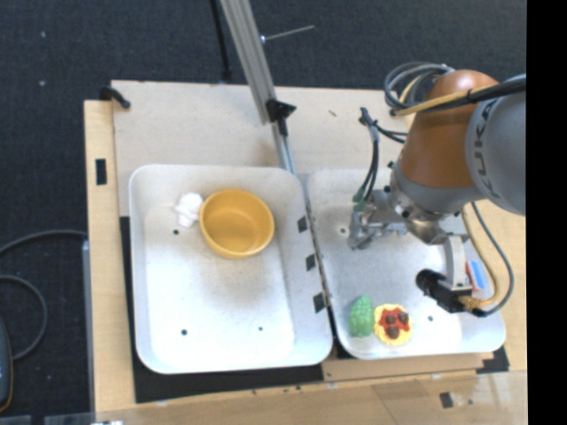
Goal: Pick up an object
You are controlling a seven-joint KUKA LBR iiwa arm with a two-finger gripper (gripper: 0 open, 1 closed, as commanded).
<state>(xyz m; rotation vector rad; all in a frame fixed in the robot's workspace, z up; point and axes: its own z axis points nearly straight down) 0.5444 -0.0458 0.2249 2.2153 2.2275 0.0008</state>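
Observation:
In the right bin [345, 343], near its front edge, lie a green toy [361, 315] and a round yellow piece with red spots [392, 323], side by side. My gripper [365, 233] hangs over the upper left part of that bin, well above both toys, with its metal fingers pointing left. Nothing shows between them. A yellow bowl [236, 223] stands in the left bin [221, 326], with a small white object [187, 208] touching its left side.
A slanted metal rail [252, 56] runs from the top down to the gap between the bins. Cables and a black fitting [440, 290] hang from the wrist over the right bin's right side.

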